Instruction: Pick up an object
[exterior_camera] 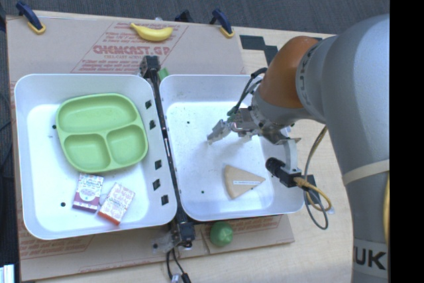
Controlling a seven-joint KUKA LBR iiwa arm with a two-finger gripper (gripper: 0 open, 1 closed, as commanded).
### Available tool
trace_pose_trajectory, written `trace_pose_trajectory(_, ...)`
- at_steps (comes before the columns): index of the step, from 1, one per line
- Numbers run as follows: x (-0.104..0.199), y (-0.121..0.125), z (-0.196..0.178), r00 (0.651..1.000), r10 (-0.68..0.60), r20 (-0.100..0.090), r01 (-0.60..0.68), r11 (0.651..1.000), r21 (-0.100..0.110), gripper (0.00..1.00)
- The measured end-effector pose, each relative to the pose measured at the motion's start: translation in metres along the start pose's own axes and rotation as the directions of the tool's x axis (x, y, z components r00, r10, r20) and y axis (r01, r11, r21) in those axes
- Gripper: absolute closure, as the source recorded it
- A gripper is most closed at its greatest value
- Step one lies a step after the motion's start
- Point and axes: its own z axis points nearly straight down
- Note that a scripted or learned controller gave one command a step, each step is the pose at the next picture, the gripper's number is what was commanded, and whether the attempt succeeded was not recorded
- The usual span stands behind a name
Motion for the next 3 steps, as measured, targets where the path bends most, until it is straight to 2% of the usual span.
trace_pose_trajectory(1, -0.016, 0.072, -0.001, 1.000, 0.003, -0.001, -0.003, 1.000, -0.002, 0.00)
trace_pose_trajectory(2, -0.019, 0.080, -0.001, 1.000, 0.002, -0.001, -0.002, 1.000, -0.003, 0.00)
trace_pose_trajectory(3, -0.018, 0.081, -0.012, 1.000, -0.003, -0.001, 0.003, 1.000, -0.003, 1.00)
